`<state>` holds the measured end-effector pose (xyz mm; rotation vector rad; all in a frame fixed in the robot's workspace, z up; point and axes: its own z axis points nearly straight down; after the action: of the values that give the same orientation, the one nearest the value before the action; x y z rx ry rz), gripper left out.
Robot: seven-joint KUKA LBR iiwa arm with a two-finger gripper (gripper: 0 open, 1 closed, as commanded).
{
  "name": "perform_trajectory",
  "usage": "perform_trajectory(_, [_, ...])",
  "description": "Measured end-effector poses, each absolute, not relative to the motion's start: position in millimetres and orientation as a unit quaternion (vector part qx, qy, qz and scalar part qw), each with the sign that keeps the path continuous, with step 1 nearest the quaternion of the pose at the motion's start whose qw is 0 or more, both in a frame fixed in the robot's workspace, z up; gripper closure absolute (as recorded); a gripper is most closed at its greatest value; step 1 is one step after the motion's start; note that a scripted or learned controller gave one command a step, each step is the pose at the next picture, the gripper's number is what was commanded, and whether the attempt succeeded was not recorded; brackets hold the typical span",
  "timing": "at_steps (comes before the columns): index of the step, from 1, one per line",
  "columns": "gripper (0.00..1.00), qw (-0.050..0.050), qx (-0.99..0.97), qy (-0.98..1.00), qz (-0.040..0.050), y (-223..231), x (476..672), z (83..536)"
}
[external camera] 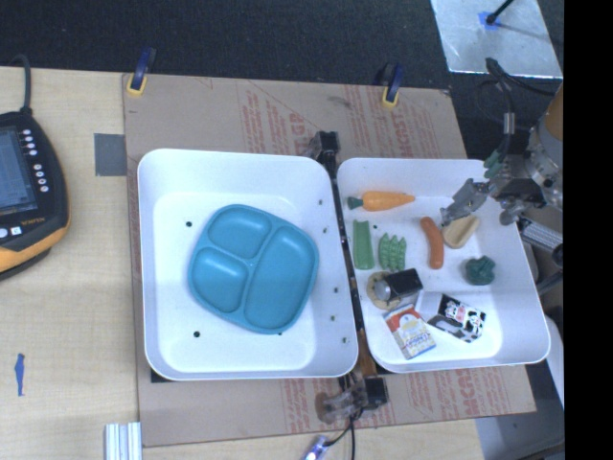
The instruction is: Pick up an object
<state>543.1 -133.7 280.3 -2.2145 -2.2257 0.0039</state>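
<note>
My gripper (466,200) hangs over the right bin's (536,333) upper right part, just above a tan wedge (461,231). Nothing shows between it and the wedge. Near it lie an orange carrot (388,199) and a red-orange sausage (434,242). Lower to the right sits a dark green lump (479,270). Further left are a green stick (363,244) and a green pod (392,251). Along the bin's front lie a black block (403,282), a round tin (380,289), a printed packet (412,333) and a black-and-white item (462,317).
The left bin (153,257) holds a blue divided plate (254,267). A teach pendant (24,195) rests on the bench at far left. Clamps (389,82) pin the cardboard at the back. The arm's body (536,175) stands over the right bin's right rim.
</note>
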Motion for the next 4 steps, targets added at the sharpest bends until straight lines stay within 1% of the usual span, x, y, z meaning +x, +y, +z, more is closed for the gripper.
perform_trajectory(1, [0.0,0.001,-0.705,-0.709,0.0024,-138.8,579.8,193.0])
perform_trajectory(2, [0.0,0.001,-0.706,-0.709,0.0024,-160.8,590.8,121.9])
perform_trajectory(3, [0.0,0.002,-0.705,-0.709,-0.0012,-209.6,603.9,93.9])
perform_trajectory(4, [1.0,-0.002,-0.705,-0.709,0.0001,-212.8,604.2,105.4])
